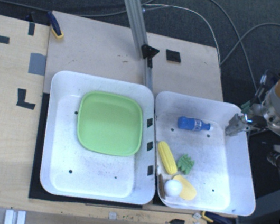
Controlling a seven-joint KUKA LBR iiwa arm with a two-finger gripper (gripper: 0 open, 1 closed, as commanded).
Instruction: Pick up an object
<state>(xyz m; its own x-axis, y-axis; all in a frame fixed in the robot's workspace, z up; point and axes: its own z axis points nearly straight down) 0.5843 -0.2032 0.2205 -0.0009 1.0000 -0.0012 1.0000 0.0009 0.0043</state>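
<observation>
**Bottle lying clear, cluster crowding the near corner**

Blue plastic bottle (193, 124) is lying on its side in the right white bin (237, 169), apart from the rest. The grey two-finger gripper (235, 125) is hanging at that bin's right rim; whether it is open or gripping anything, I cannot tell. The round bottle is likely to roll from a pinch. Yellow corn cob (167, 157), green toy (185, 164) and white ball (173, 187) are crowding the near-left corner, inviting a fouled grab. A green square plate (110, 124) is sitting in the left bin (55, 137).

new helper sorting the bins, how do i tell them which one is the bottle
Look in the right white bin, toward its far edge. The blue bottle lies on its side there, alone; it is the only blue item, apart from the yellow and green toys clustered near the front.
</observation>
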